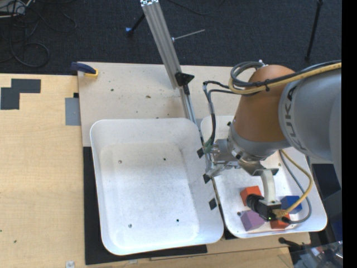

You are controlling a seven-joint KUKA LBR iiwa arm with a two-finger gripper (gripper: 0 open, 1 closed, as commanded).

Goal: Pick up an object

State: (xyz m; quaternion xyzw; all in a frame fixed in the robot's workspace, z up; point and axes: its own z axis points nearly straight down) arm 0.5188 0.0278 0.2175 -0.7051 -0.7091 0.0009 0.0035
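The hand (226,162) is hovering over the right bin (319,216), near an orange block (250,194) and a purple block (251,220). The arm is hiding its grip, so I cannot tell.

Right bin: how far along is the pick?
Done: the arm is over the right bin, wrist low by the orange block and purple block. In hand: nothing visibly gripped; both blocks lie on the bin floor. Left: grip one and lift it clear.
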